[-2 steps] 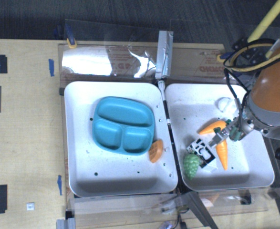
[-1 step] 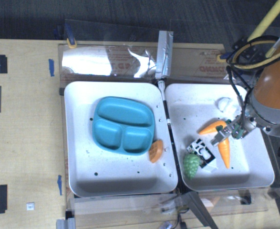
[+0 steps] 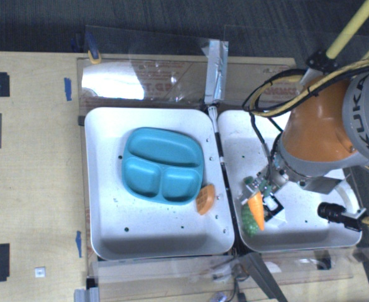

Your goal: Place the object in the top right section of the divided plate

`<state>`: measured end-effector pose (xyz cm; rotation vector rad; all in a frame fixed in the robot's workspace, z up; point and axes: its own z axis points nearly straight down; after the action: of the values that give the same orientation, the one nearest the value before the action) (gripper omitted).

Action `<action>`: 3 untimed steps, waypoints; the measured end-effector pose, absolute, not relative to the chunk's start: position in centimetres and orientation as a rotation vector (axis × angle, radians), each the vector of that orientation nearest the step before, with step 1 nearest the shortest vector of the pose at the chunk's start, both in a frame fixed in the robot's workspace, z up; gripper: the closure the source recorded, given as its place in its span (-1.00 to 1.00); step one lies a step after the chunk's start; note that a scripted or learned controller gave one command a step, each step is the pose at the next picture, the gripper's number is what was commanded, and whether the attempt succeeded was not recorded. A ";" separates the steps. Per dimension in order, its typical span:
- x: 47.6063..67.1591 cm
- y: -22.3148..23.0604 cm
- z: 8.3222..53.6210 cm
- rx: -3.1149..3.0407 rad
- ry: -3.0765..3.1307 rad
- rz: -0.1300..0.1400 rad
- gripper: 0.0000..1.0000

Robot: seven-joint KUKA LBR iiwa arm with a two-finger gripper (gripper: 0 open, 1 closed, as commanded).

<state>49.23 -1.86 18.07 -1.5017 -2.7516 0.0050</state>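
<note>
Two shallow white bins sit side by side on the wooden bench: the left bin (image 3: 102,168) and the right bin (image 3: 310,228). The grey arm with its orange band (image 3: 319,128) reaches in from the right and hangs over the right bin. In the left bin lies a blue plastic divided plate (image 3: 163,164), with one long section along its far side and two smaller ones along its near side; all three sections are bare. Just beside the plate's near right corner, on the bin floor, rests a small orange rounded piece (image 3: 205,199). The gripper (image 3: 264,194) is low at the right bin's left side, directly above a toy carrot, orange with a green end (image 3: 255,210). Whether its grip is closed on the carrot cannot be told.
</note>
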 end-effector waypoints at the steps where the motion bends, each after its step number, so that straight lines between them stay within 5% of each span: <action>1: 49.4 -2.0 18.9 -1.508 -2.749 0.005 1.00; 2: 49.5 -2.0 19.6 -1.512 -2.745 0.008 1.00; 3: 51.4 11.3 20.1 -1.451 -2.784 0.002 1.00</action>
<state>51.38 11.28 20.08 -1.4509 -2.7835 0.0019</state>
